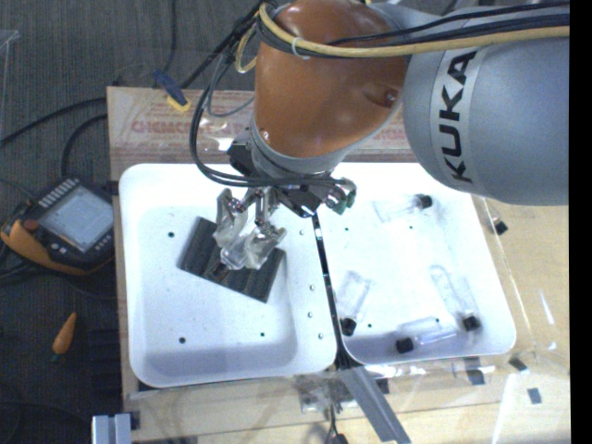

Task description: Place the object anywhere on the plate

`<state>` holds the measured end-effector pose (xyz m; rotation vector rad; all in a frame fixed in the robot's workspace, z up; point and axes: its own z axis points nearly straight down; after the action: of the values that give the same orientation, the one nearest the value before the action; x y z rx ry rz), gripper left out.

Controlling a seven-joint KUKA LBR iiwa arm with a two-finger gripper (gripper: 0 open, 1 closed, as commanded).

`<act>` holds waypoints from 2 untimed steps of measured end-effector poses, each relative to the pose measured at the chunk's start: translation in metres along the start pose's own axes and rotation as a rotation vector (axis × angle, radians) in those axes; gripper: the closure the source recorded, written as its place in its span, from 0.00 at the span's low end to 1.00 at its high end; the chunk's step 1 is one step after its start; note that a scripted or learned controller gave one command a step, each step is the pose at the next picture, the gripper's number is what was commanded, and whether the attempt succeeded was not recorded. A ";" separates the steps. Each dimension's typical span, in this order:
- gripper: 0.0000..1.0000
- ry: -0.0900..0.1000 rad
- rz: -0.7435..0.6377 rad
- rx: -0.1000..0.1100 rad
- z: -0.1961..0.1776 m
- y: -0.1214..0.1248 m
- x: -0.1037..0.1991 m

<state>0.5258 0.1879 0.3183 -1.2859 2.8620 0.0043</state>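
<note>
The dark ribbed rectangular plate (231,261) lies tilted near the middle of the left white bin (153,340), with bare white floor open on all 4 sides of it, widest toward the near and left rims. The 2-finger gripper (243,239) hangs right over the plate's upper middle, its pale fingers (227,213) drawn in narrow around a clear, glassy plastic object (242,251) that sits between them and just above or on the ribs; I cannot tell whether it touches. The object is see-through and hard to outline against the dark plate.

The orange band (319,72) and grey arm (490,91) crowd the top right, and the arm's side reads "KUKA" in black capitals.

The right white bin (490,336) holds 4 clear plastic tubes with black caps (430,333), scattered well apart. The 2 bins touch along a dark seam just right of the plate. A handheld control pendant with a grey screen (69,225) rests on the floor at left.
</note>
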 end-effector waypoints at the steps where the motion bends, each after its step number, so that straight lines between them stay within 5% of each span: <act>1: 1.00 0.000 -0.593 -0.004 0.000 0.013 -0.036; 2: 1.00 0.002 -0.748 -0.006 0.128 0.035 -0.022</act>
<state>0.5145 0.2286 0.1908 -2.2446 2.1967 0.0086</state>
